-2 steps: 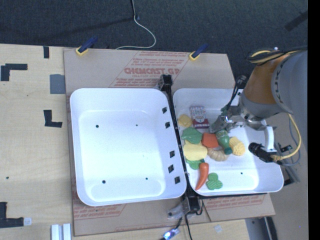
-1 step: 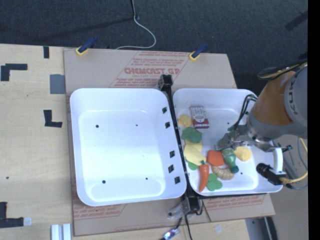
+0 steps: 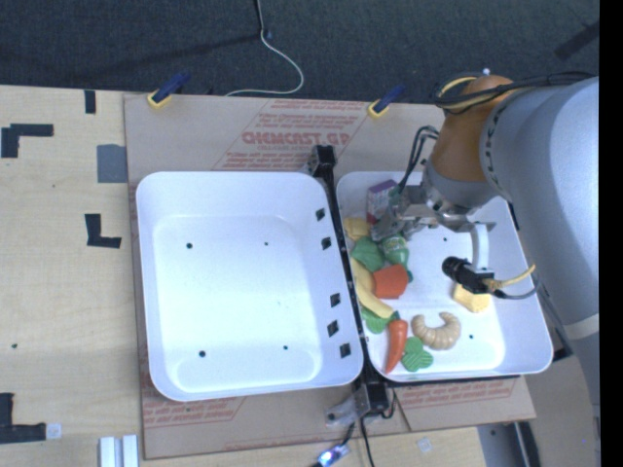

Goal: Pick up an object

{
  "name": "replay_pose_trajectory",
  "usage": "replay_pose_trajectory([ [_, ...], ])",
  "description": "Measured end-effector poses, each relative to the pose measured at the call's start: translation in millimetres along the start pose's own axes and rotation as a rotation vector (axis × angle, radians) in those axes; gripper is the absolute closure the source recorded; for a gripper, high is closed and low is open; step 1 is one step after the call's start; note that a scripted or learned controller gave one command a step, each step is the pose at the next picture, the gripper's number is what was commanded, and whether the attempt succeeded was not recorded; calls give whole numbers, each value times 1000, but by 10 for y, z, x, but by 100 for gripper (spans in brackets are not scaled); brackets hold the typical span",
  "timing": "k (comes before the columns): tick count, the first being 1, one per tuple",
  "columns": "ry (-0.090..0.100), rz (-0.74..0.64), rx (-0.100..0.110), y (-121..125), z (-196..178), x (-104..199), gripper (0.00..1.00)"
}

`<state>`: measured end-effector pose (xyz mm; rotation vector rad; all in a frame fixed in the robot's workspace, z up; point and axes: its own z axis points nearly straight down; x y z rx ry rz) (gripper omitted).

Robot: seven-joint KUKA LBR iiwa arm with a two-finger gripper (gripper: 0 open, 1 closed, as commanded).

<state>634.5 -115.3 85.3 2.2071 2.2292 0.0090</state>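
Observation:
My gripper (image 3: 387, 230) reaches down into the far left part of the right bin (image 3: 521, 343), among a pile of toy food. Right below it lie a green leafy piece (image 3: 370, 255) and a red piece (image 3: 390, 281). A yellow banana (image 3: 371, 297) runs along the bin's left wall. Nearer the front lie a carrot (image 3: 396, 341), a tan croissant-like piece (image 3: 437, 330) and a yellow wedge (image 3: 475, 302). A purple and white item (image 3: 381, 194) sits at the far edge beside the gripper.
The left bin (image 3: 156, 261) stands beside the right one, with a black divider strip (image 3: 336, 261) between them. The grey arm (image 3: 545, 173) covers the right side of the right bin. Both bins rest on a cardboard sheet (image 3: 282, 134).

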Motion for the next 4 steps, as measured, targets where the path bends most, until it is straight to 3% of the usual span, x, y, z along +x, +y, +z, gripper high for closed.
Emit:
replay_pose_trajectory([
  [1, 3, -3, -4, 212, -1064, 1010, 100],
  [2, 0, 8, 9, -183, -1259, 1135, 100],
  [3, 0, 7, 7, -135, -1528, 1249, 100],
  [4, -2, 11, 6, -406, -1976, 911, 100],
])
